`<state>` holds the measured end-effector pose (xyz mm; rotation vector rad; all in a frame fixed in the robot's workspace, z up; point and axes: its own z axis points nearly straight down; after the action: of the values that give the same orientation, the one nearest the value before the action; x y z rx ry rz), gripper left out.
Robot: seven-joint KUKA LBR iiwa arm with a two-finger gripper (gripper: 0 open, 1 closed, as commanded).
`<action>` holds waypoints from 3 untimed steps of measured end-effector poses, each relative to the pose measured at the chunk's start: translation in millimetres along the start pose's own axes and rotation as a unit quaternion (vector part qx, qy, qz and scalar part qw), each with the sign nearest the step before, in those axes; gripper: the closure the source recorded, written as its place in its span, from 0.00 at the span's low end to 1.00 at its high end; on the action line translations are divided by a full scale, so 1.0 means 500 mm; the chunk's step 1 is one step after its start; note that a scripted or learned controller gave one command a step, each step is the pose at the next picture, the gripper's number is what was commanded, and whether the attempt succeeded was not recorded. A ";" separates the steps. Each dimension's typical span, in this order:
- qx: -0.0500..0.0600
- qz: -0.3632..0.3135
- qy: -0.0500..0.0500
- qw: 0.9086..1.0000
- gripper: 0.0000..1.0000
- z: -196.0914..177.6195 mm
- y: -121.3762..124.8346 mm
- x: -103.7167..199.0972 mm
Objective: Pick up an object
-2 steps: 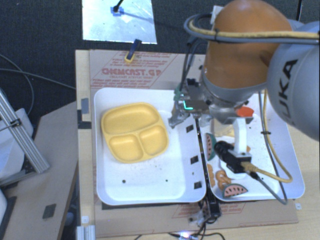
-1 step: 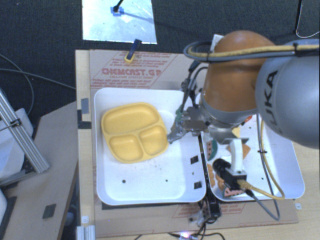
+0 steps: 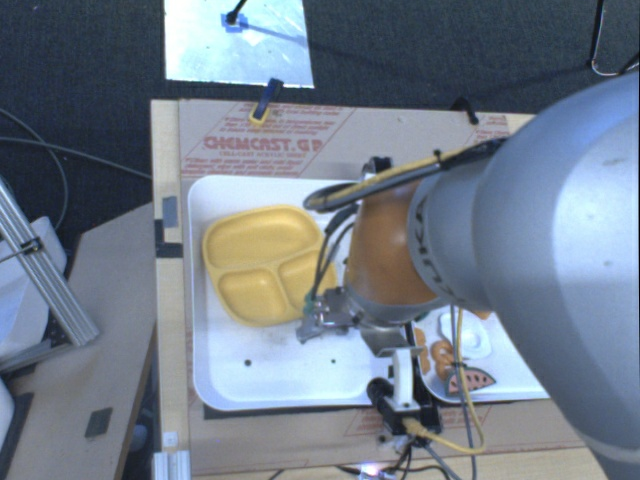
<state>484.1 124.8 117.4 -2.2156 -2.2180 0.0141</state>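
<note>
Yellow divided plate [image 3: 262, 263] lies flat, seemingly long axis left-right.

- Red print reads "CHEMCAST" on the flat brown cardboard sheet [image 3: 262, 143] lying under the shallow white bins, just above the left bin's top edge.
- More red letters follow on the same line, something like "G P", too blurred to confirm.
- A smaller red line sits beneath it, unreadable.
</note>
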 end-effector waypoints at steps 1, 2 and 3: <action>-0.003 0.001 0.001 1.000 0.00 0.071 0.004 -0.025; -0.013 0.001 0.001 1.000 0.00 -0.149 0.143 -0.103; -0.010 -0.002 0.001 1.000 0.00 -0.139 0.294 -0.111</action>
<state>632.0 69.4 185.3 -2.2206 -2.2310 -0.0091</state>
